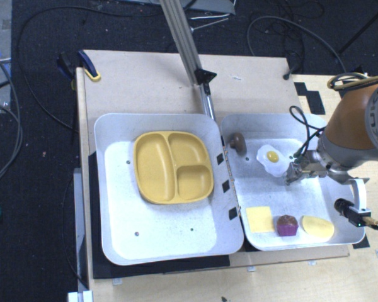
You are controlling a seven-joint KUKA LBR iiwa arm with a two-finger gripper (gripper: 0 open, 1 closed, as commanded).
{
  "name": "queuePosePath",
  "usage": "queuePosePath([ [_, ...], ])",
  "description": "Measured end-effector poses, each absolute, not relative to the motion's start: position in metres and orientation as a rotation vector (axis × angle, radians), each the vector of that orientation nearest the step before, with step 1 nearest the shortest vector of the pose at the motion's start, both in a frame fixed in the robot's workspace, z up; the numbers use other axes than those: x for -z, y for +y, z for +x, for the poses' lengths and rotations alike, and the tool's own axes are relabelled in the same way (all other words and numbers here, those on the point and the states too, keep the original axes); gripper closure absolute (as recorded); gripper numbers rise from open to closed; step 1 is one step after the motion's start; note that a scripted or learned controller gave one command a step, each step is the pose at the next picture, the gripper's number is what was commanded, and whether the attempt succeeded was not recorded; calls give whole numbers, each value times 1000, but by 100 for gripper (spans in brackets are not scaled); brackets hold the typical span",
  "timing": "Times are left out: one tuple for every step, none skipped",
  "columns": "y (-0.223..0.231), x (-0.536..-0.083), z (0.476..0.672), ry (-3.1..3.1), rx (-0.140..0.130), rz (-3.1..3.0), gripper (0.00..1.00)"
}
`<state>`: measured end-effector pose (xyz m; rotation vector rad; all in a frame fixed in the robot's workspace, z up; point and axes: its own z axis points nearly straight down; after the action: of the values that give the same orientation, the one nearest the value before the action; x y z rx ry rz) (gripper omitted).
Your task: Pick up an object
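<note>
The pincer (292,173) is down inside the right bin (340,234), just to the right of the fried egg toy (271,157), and I cannot tell from this view how it stands. Left of the egg lies a small brown piece (238,143). Below the egg, along the bin's near side, sit a yellow square (259,219), a purple piece (286,225) and a pale yellow oval (318,227). The left bin (113,225) holds a yellow divided plate (174,167).

Fried egg (271,158) lies flat in right bin (340,234).
</note>
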<state>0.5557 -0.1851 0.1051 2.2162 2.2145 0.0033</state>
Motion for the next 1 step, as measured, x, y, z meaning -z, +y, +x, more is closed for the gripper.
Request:
queuePosePath([
  [-190,-166,552,2216,-4,2218,100],
])
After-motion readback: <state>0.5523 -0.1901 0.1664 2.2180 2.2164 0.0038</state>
